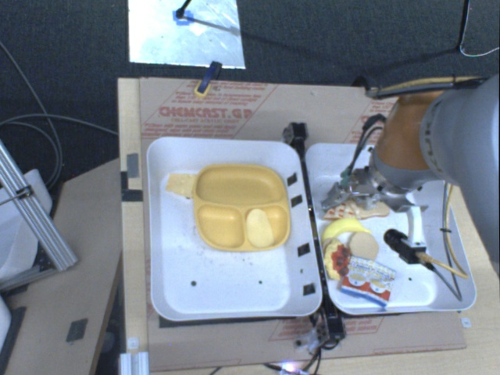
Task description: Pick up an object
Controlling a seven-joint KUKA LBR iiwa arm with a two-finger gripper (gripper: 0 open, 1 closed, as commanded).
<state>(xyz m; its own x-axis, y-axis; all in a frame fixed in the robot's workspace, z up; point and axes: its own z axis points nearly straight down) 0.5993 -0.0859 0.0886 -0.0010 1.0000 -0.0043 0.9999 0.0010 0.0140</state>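
My gripper (349,191) hangs low in the right bin (445,287), near its upper left part. It sits just above a flat pizza-like slice (361,208) with red spots and may touch it. Below the slice lie a yellow banana (347,227), a round tan disc (364,245), a small red piece (337,261) and a white packet with red and blue print (367,276). In the left bin (168,280) rests a yellow divided plate (234,201) with a pale oval piece (260,226) in its lower right compartment.
A pale yellow flat square (180,184) lies beside the plate's upper left corner. Black clips (298,135) line the wall between the bins. Behind the bins, on the cardboard, lies a blue and yellow tool (208,77), with a shiny foil sheet (156,22) farther back.
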